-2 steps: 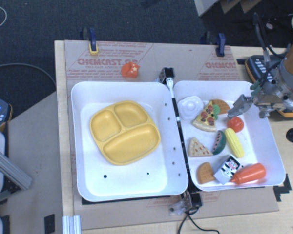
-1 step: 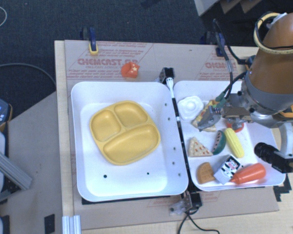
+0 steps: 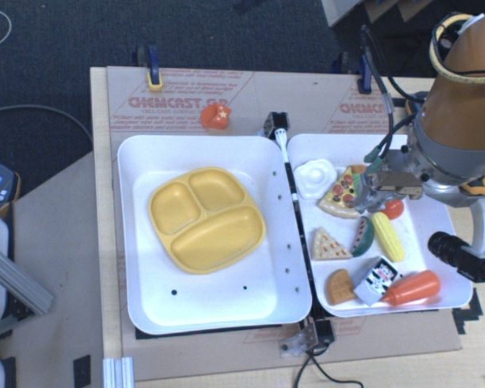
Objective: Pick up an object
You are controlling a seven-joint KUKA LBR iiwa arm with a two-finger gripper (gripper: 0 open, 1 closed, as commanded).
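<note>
You've got a brown board (image 3: 186, 95) on dark carpet, clamped at the back, two white bins on it. Left bin (image 3: 137, 217) holds a yellow divided plate (image 3: 206, 218); a small red toy (image 3: 215, 116) sits on the board behind it. Right bin (image 3: 444, 217) has the toy food: egg (image 3: 314, 176), pizza (image 3: 343, 191), corn (image 3: 388, 236), sandwich wedge (image 3: 330, 246), cookie (image 3: 339, 286), milk carton (image 3: 377, 280), carrot (image 3: 412, 288). Gripper (image 3: 380, 191) sits low over the pizza's right edge, just behind the corn. Can't tell whether it grips anything.
</note>
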